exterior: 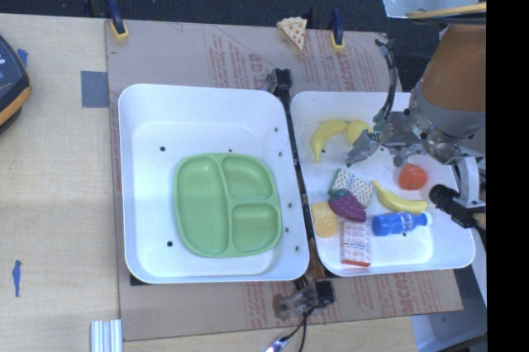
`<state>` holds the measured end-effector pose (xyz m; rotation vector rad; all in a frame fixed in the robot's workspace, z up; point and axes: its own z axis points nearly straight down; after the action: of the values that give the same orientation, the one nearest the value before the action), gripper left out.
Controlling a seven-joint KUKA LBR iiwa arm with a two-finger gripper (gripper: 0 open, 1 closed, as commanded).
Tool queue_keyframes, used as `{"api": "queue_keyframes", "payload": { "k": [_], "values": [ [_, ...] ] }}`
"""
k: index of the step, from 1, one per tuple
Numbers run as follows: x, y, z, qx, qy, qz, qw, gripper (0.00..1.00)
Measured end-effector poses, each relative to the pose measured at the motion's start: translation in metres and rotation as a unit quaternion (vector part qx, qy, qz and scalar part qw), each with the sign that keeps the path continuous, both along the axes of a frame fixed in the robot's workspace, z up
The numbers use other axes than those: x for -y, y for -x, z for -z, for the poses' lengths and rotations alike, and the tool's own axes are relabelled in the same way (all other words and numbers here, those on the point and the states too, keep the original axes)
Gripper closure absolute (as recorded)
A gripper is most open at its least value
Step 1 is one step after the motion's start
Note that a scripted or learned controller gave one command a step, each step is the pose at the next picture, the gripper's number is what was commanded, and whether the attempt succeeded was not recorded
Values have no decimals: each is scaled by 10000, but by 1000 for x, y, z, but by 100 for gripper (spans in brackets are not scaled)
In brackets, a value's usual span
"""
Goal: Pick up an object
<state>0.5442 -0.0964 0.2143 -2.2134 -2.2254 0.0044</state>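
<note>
Jaws (364, 149) above right bin (446, 259) (grip state unclear), beside banana (327, 135), left bin's (140, 177) rim bare

- The left white bin (132, 177) has open floor around its green three-compartment plastic tray (226, 204).
- The right white bin (450, 255) is crowded: curved yellow bananas (328, 135), purple grape bunch (347, 206), blue bottle (398, 223), red-and-white carton (356, 244) lie close together.
- The grey arm (442, 115) overhangs its far-right portion.

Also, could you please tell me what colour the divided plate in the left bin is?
The three-compartment plastic plate is pale green, clearest in the camera view.
</note>
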Motion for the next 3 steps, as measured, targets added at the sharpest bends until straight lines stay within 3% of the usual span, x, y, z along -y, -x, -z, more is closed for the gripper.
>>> {"api": "queue_keyframes", "payload": {
  "k": [1, 2, 3],
  "values": [
    [-4, 20, 55, -7, 2, 1, 10000, 0],
    [-3, 21, 119, 37, 15, 4, 10000, 0],
    [-1, 46, 119, 67, 32, 6, 10000, 0]
  ]
}}
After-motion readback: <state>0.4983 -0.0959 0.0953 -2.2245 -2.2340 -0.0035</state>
